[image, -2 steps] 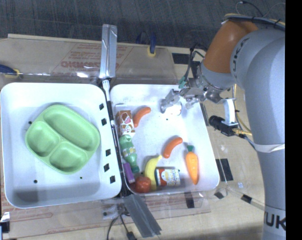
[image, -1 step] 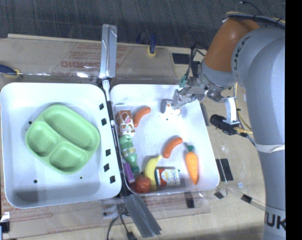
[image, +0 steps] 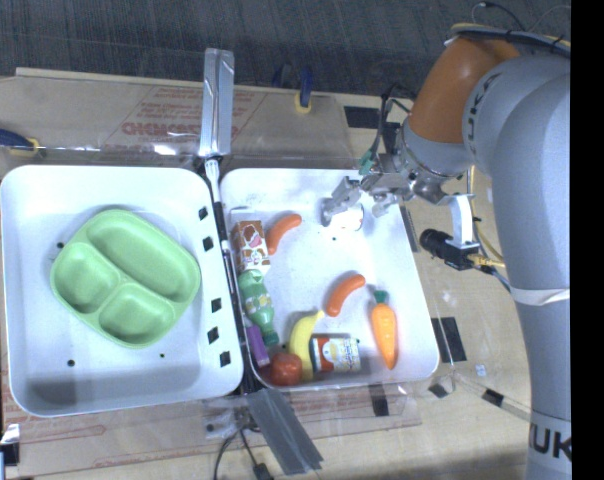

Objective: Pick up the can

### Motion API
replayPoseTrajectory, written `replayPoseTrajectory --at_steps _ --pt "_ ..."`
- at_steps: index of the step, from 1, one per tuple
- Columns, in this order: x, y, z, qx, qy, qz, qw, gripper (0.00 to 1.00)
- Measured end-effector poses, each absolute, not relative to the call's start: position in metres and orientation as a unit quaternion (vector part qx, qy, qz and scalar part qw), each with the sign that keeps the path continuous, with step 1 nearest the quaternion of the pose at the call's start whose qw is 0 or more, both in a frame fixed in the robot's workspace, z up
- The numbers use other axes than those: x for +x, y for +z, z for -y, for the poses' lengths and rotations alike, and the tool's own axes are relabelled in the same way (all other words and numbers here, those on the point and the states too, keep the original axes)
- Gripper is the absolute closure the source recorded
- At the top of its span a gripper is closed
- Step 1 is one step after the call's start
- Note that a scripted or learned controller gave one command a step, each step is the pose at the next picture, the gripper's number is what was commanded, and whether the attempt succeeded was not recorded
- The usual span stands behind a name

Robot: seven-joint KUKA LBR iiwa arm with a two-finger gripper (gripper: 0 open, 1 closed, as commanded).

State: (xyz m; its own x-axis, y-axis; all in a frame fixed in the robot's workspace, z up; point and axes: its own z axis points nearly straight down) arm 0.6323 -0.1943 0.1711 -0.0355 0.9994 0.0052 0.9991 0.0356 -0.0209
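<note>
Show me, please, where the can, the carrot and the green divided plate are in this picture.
can (image: 335, 354), camera view, on its labelled side.
carrot (image: 384, 334), camera view, on the middle of its orange body.
green divided plate (image: 125, 274), camera view, on the ridge between its compartments.

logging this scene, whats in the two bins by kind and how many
can: 1
sausage: 2
carrot: 1
banana: 1
tomato: 1
green bottle: 1
red-labelled packet: 1
green divided plate: 1
total: 9
</note>
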Motion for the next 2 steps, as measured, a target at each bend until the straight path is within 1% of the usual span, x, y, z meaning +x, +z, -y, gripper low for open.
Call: replayPoseTrajectory --at_steps 1,2 --pt "0.6327 0.1774 0.1938 -0.693 0.0072 0.721 0.011 1.0" --pt "0.6326 0.1774 0.1937 -0.693 0.0073 0.721 0.012 0.0"
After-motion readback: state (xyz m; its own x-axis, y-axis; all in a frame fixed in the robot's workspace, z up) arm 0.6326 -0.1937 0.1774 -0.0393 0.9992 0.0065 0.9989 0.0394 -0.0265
